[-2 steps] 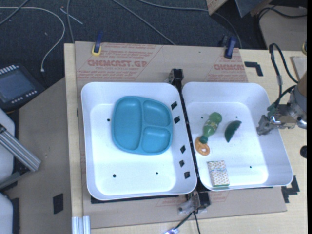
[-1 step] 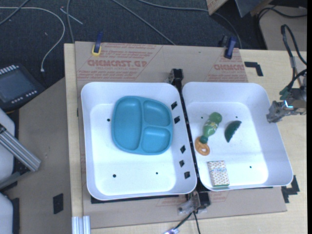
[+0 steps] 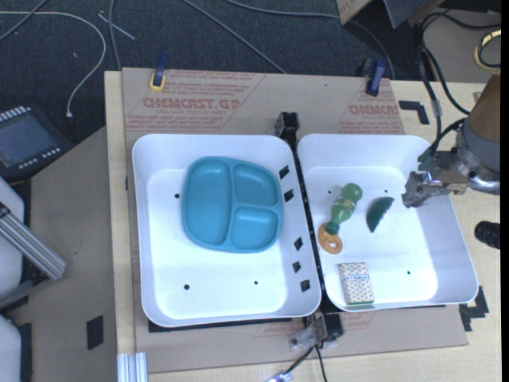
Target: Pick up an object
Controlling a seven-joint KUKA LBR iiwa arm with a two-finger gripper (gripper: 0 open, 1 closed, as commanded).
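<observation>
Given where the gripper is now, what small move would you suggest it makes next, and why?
Probably a short shift toward the left bin and down. The gripper sits over the right bin's right side with nothing seen between its fingers, and the dark green piece is the nearest object, lying apart from the green bottle-shaped toy, so it looks the easiest to grasp.

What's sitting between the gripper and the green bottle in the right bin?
In the camera view, a dark green leaf-shaped piece lies between the gripper and the green bottle; the rest is bare bin floor.
</observation>
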